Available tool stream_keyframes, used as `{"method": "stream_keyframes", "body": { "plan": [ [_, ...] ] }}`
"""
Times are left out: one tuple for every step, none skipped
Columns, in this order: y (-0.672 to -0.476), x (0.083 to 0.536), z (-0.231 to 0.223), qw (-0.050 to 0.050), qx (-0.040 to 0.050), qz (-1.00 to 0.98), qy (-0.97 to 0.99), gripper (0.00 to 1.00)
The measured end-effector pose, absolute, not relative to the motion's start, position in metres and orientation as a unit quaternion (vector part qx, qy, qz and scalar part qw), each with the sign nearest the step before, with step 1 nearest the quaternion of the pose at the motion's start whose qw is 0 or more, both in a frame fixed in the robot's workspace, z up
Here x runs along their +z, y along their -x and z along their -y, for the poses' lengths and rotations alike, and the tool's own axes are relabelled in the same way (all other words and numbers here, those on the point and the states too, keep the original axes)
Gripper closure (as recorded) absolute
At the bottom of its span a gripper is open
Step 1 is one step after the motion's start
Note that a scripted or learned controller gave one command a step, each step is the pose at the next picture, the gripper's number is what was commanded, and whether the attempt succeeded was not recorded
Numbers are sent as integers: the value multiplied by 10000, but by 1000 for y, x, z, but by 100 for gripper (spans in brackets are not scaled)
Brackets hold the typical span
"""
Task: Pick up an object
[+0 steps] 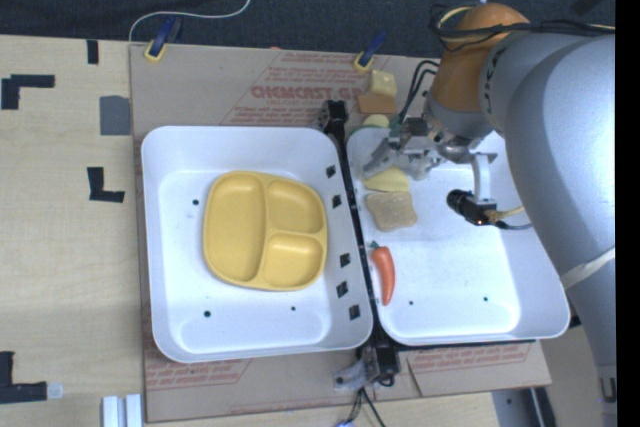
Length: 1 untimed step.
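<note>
The two-finger gripper is seen lowered into the right white bin, over a pale yellow food piece; its state cannot be told. A missed grasp is risked, the tan bread-like slice being crowded against it.

Two shallow white bins side by side on a bench: left bin holding a yellow divided plate, right bin holding an orange carrot by its left wall, a tan bread slice and a pale yellow piece above it. Grey arm with orange band reaching in from the right, gripper low over the yellow piece at the bin's far end. Tan block on the cardboard beyond the bins.
</note>
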<state>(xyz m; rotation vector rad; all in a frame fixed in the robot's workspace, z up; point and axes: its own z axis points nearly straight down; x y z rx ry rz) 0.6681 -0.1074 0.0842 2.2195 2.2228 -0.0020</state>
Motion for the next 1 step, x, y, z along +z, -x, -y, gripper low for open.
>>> {"method": "stream_keyframes", "body": {
  "plan": [
    [-653,85,104,1,-10,-7072,-7070,0]
  ]
}}
